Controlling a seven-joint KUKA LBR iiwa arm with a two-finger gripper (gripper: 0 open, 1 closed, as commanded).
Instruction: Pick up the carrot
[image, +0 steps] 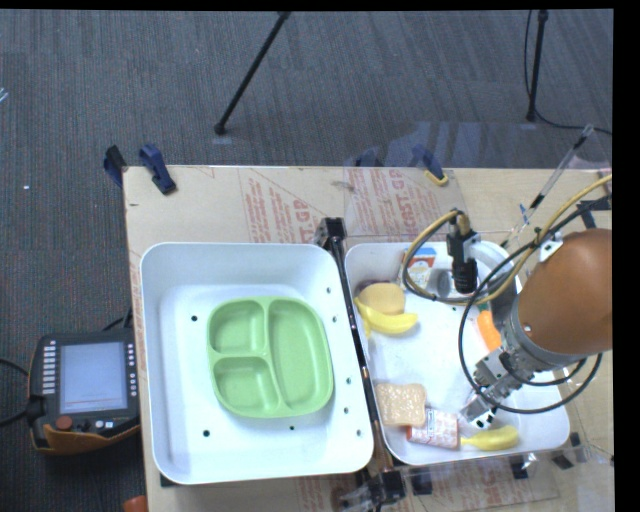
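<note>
We see the slim orange carrot (487, 331) in the right white bin (440, 455).
It lies just above the jaws, whose state we cannot tell.

a robotics lab: teach pendant (88, 385) beside the clamped bench (260, 205), tripod legs (250, 72) on grey carpet (100, 80).

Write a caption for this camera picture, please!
Robot gripper reaches into the right bin of toy food; green tray sits in the left bin.

2 white bins (160, 300) sit on a tan bench (250, 205) with red print. The divided plate (270, 357) is pale green — the banana (390, 321) yellow, the carrot (487, 331) orange, the cracker (400, 403) speckled tan.
</note>
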